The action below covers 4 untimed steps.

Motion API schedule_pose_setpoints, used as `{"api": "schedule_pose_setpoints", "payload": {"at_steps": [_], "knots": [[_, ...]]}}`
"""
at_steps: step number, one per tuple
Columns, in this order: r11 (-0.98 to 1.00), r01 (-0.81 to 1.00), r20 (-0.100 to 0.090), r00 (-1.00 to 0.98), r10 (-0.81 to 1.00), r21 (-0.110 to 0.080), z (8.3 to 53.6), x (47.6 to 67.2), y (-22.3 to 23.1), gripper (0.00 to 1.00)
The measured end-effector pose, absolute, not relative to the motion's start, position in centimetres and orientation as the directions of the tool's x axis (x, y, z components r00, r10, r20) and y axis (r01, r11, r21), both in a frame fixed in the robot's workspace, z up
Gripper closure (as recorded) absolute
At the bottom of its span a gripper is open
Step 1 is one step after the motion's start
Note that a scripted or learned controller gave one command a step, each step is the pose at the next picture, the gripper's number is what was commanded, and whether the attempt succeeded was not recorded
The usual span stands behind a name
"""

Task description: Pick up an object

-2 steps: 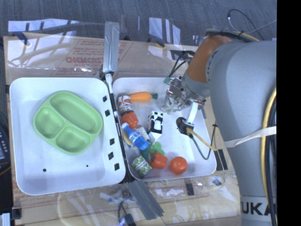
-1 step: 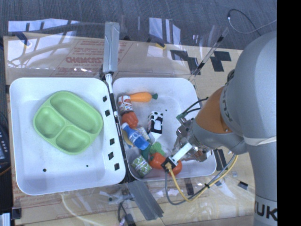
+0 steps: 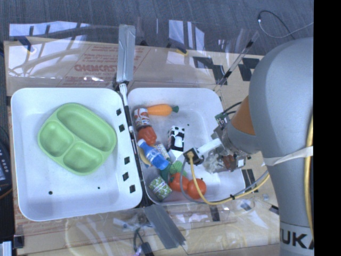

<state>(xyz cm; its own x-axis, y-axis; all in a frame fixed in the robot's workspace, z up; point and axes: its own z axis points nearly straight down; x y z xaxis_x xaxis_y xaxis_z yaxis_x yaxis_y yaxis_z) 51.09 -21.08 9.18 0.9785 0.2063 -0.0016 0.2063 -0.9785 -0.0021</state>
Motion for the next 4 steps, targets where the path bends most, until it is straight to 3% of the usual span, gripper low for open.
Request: {"api": "schedule_pose_setpoints", "payload": {"at_steps": [1, 2, 3, 4], "knots": [[-0.978, 0.207, -0.003, 0.978, 0.207, -0.004, 9.1, 51.0, -21.0, 0.00], [-0.977, 0.211, 0.001, 0.977, 0.211, -0.003, 19.9, 57.9, -14.6, 0.00], [-0.976, 0.218, -0.009, 0.976, 0.218, -0.008, 20.6, 57.7, -14.5, 1.00], [-0.960, 0.280, -0.002, 0.960, 0.280, -0.003, 9.2, 59.8, -19.4, 1.00]]}}
